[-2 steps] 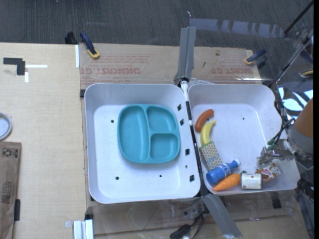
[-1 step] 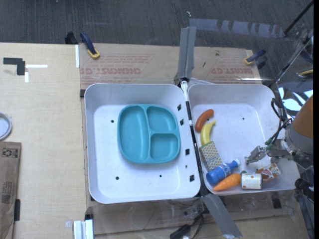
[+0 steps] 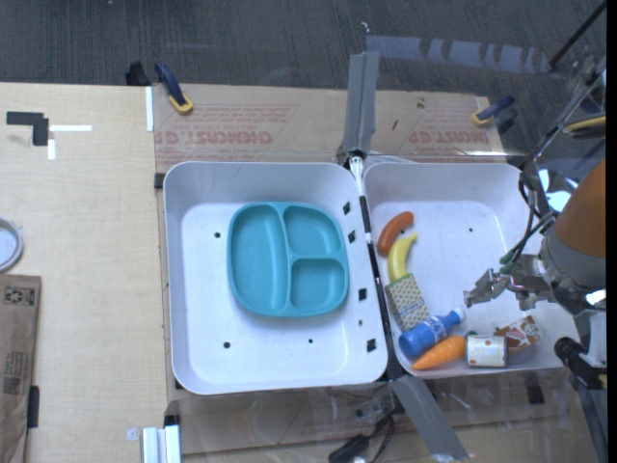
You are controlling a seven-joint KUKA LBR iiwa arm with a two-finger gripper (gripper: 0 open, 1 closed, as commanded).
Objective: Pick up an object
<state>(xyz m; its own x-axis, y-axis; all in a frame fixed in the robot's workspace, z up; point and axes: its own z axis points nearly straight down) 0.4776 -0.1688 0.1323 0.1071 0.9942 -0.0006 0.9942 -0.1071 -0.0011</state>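
Fingers state: cannot tell, gripper too small, hovering right-centre of frame over right bin. Below it, lower right: blue bottle, carrot, white can. Banana and sausage sit further up. Teal divided plate in left bin.

- Right bin: open floor toward 12 and 1 o'clock.
- Hot dog, banana, blue bottle, carrot crowd 6 to 9 o'clock.
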